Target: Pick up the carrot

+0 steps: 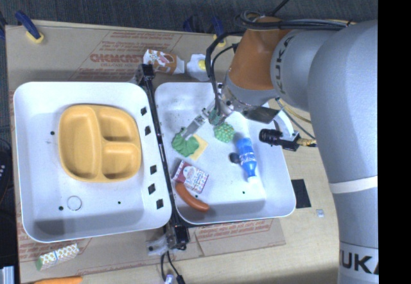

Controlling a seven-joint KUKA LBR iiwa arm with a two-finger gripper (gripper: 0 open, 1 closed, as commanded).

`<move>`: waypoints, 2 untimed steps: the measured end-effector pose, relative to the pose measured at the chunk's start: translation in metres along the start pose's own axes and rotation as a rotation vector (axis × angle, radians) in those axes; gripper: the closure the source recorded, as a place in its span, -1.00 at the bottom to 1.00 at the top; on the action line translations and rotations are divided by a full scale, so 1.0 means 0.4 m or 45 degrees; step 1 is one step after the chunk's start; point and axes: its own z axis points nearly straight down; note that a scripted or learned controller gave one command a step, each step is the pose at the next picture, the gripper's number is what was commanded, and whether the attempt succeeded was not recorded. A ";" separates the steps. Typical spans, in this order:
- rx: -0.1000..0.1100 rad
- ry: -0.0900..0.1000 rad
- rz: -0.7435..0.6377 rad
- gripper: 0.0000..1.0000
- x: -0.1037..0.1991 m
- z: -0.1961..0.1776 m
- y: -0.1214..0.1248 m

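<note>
Over the right bin (pixel 273 202), upper-middle, the claw (pixel 200 121) hangs low with the orange-banded wrist and arm (pixel 257 61) coming in from 2 o'clock. Fingers point toward 8 o'clock; can't tell whether they're spread or pressed together, and nothing is visible between them.

Right bin contents:
- carrot (pixel 191 198): orange-red, lying flat near the bin's 7 o'clock corner, long axis running roughly 10 to 4 o'clock. Well apart from the claw.
- red-and-white packet (pixel 191 177): just at 12 o'clock of the carrot, appears to touch or nearly touch it.
- green leafy toy (pixel 184 144) on a yellow slice (pixel 199 146): bin centre-left, just at 7 o'clock of the claw tip.
- green bumpy item (pixel 223 132): bin centre, right beside the claw at its 4 o'clock.
- blue bottle (pixel 246 157): white cap pointing to 5 o'clock, at 3 o'clock of the yellow slice.

Left bin (pixel 26 167) holds a yellow divided tray (pixel 99 141), centred slightly toward 12 o'clock.

On the tabletop (pixel 83 45) outside the bins: a small brown-and-white container (pixel 160 61) and a yellow-white item (pixel 198 65) at 12 o'clock of the right bin; a wrapped item (pixel 58 256) at 6 o'clock of the left bin.
</note>
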 end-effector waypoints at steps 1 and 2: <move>-0.002 -0.002 0.019 -1.00 0.000 0.056 0.074; 0.000 0.000 -0.108 -1.00 0.043 -0.003 0.019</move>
